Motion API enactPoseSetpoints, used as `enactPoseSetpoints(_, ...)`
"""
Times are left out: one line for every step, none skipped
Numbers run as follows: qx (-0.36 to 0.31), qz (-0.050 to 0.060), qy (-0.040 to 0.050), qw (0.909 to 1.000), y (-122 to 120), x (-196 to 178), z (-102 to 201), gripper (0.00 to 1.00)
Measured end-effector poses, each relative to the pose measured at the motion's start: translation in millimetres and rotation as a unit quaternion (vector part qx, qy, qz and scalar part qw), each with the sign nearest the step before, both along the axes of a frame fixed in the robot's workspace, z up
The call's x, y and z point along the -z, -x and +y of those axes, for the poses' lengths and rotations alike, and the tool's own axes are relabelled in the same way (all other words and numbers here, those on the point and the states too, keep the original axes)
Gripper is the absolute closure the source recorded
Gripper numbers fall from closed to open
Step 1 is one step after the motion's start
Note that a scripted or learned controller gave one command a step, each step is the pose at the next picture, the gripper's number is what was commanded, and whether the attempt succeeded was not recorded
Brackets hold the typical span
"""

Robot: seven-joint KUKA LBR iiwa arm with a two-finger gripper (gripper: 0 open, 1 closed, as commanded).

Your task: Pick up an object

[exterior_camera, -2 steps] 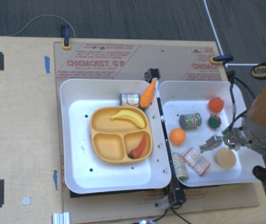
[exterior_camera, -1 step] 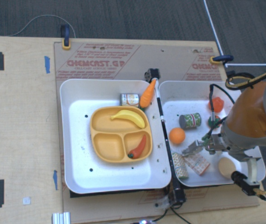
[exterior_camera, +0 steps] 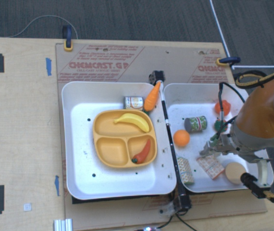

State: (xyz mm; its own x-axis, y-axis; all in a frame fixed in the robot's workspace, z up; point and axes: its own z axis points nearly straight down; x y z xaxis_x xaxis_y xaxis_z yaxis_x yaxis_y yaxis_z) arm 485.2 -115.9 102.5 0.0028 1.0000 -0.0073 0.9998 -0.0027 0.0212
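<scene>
My gripper (exterior_camera: 211,147) hangs low in the right bin (exterior_camera: 194,88), at the end of the grey and orange arm that comes in from the right. It is just above a flat patterned packet (exterior_camera: 211,167) and right of an orange ball (exterior_camera: 181,138). A green can (exterior_camera: 196,124) lies a little up and left of it. A round tan disc (exterior_camera: 234,173) rests to its lower right. A red and green piece (exterior_camera: 222,107) sits near the bin's far right, partly behind the arm.
A patterned can (exterior_camera: 185,171) lies by the right bin's left wall. A carrot (exterior_camera: 152,96) leans on the divide between the bins. The left bin (exterior_camera: 79,143) holds a yellow divided plate (exterior_camera: 112,150) with a banana (exterior_camera: 133,121) and a red pepper (exterior_camera: 143,152), and a small tin (exterior_camera: 133,102).
</scene>
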Motion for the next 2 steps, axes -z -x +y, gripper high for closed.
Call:
enactPoseSetpoints(-0.002, 0.010, -0.0039, 0.9999, 5.1, -82.3, 62.0, 1.00)
enactPoseSetpoints(-0.002, 0.009, -0.0036, 1.0000, 4.7, -104.7, 115.9, 1.00)
